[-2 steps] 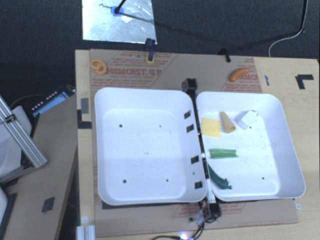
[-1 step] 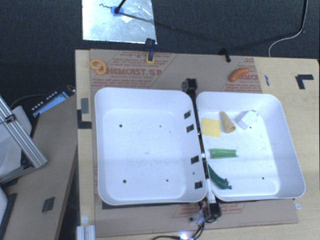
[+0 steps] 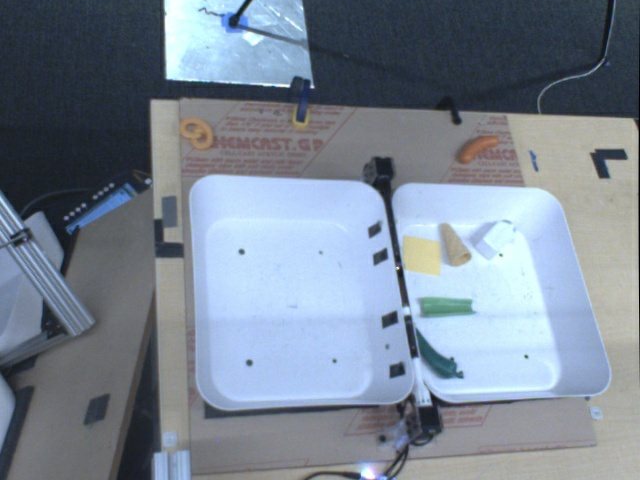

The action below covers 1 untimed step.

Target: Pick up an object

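With my claw's state impossible to tell, I judged the green pod point(image 3: 446, 307) risky, lying flat in the right bin point(image 3: 575, 298) and likely slipping free.

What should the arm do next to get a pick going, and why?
Probably come in over the right bin and descend on the white block. All the objects lie in that bin, and the block sits apart from the yellow slice, leaving room around it.

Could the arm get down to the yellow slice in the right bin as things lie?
Probably yes: the yellow slice lies flat and uncovered in the right bin, with the tan cone close beside it.
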Each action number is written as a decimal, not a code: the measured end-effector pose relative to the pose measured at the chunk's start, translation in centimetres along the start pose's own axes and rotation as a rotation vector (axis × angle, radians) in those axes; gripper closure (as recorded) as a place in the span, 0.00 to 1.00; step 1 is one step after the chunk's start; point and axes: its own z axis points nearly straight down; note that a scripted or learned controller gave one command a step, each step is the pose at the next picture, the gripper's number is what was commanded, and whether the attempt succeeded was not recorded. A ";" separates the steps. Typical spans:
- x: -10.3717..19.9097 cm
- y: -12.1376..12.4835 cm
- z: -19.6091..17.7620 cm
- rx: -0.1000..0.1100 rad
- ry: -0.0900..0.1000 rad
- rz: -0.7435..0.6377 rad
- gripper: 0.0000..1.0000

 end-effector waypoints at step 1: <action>0.0 0.0 0.0 0.000 0.000 0.000 1.00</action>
